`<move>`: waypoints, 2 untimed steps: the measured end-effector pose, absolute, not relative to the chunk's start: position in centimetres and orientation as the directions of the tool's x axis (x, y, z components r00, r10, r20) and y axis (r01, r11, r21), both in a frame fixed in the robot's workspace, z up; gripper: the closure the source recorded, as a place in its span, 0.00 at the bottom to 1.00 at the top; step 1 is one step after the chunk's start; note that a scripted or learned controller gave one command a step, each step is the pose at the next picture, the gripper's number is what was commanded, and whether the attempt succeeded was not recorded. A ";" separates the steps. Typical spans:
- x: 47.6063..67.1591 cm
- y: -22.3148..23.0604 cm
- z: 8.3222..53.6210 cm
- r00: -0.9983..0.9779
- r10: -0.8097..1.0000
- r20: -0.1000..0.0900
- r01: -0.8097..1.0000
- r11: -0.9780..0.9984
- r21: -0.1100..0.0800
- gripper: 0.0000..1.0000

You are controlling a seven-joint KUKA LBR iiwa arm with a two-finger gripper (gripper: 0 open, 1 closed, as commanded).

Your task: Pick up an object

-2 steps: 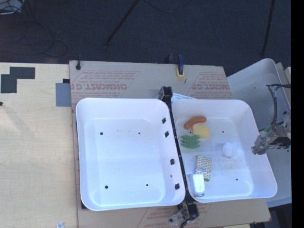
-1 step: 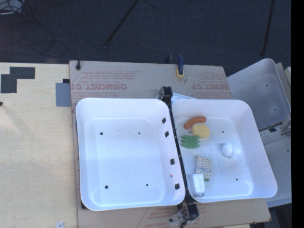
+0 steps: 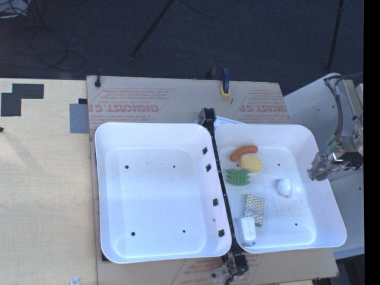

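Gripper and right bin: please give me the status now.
Gripper at right bin's right rim, nothing between its fingers. Sausage, yellow piece, green piece, white ball lie untouched. Path clear.

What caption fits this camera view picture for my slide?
Gripper waits at the right bin's edge, beside a sausage, yellow piece, green piece and white ball.

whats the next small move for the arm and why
Probably swing the pincer inward over the right bin toward the white ball. The pincer sits at the bin's right rim, beside rather than over any object, and the ball lies nearest it.
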State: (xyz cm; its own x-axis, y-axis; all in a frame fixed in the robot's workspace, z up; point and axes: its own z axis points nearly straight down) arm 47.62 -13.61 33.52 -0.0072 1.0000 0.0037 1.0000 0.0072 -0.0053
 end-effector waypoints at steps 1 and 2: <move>47.6 -21.8 39.4 0.005 1.000 -0.005 1.000 -0.005 0.004 1.00; 49.1 -14.7 28.5 -0.006 1.000 0.006 1.000 0.006 -0.013 1.00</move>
State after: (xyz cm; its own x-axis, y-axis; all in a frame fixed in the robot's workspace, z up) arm 49.06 -14.68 28.49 -0.0062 1.0000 0.0063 0.9999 0.0063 -0.0128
